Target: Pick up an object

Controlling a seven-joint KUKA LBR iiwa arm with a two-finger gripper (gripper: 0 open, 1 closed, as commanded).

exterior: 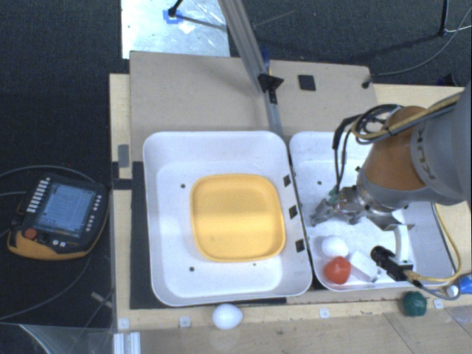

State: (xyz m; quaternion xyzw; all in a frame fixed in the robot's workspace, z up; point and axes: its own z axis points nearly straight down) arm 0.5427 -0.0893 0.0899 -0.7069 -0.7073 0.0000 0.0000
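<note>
From above, the grey arm's two-finger gripper [329, 211] hangs low in the right shallow white bin [310, 153]; its state cannot be told. A white ball [334, 245] and red ball [338, 270] lie just nearer, at the bin's near-left corner

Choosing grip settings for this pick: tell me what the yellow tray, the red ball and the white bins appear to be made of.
Yellow tray: probably moulded plastic, matte, with soft rounded edges and an even colour. Red ball: smooth, faintly shiny, possibly plastic or rubber; too small to be sure. White bins: likely thin formed plastic, glossy, with rounded corners and light glare.
</note>
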